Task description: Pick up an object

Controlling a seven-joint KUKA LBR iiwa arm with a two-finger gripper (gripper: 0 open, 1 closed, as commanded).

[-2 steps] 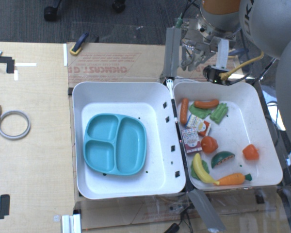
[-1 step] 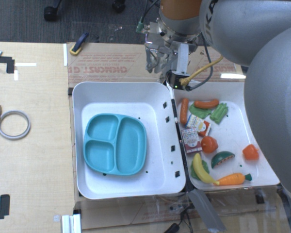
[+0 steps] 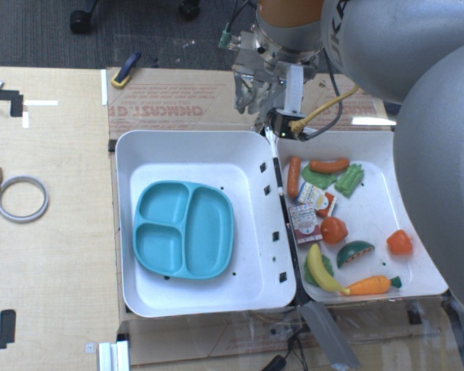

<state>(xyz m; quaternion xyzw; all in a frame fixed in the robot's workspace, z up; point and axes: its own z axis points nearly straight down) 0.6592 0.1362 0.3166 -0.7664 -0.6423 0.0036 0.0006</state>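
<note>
Toy food items lie in the right white bin (image 3: 417, 265): yellow plastic banana (image 3: 322, 267), orange carrot (image 3: 369, 286), red tomato (image 3: 333, 229). The left white bin (image 3: 131, 230) holds a turquoise divided plate (image 3: 185, 229). The gripper (image 3: 257, 103) hangs above the bins' far edge; fingers spread, pinching nothing.
</note>
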